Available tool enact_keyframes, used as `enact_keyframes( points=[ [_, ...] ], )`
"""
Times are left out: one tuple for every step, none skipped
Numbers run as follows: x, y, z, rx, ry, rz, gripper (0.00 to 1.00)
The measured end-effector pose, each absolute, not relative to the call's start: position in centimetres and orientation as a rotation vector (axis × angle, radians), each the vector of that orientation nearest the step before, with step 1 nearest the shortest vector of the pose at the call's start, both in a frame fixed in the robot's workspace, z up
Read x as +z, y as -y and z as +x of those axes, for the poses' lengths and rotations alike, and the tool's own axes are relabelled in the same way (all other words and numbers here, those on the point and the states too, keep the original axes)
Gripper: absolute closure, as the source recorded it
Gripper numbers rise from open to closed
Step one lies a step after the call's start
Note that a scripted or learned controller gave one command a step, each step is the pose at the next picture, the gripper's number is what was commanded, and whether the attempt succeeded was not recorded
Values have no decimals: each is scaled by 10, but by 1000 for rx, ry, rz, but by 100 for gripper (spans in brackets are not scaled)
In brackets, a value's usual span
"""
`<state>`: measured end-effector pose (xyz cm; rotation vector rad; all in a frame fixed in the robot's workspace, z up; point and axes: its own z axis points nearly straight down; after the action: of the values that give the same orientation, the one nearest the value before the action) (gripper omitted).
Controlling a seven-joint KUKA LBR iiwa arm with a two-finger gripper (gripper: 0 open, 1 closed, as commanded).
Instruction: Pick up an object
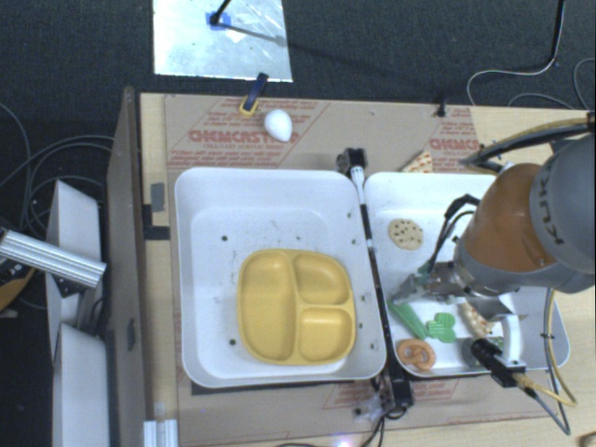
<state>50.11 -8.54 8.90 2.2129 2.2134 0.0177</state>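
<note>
My gripper (458,298) hangs low in the right bin (438,191); whether it is parted or closed I cannot tell. The green toy (421,323) lies in that bin just beside it, toward the left bin (216,194)

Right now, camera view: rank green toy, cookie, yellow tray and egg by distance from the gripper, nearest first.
Measured from the gripper in the right bin:
1. Green toy, just to the view's left of it in the same bin.
2. Cookie, toward the back of the right bin.
3. Yellow tray, in the left bin.
4. Egg, on the cardboard behind both bins.
</note>
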Motion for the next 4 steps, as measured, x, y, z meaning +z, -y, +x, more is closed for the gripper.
enact_keyframes(
  points=[
    [88,204,488,1,-2204,2222,0],
    [189,135,489,11,-2228,2205,0],
    [80,108,487,3,-2225,2216,0],
    [208,188,501,7,-2204,2213,0]
  ],
)
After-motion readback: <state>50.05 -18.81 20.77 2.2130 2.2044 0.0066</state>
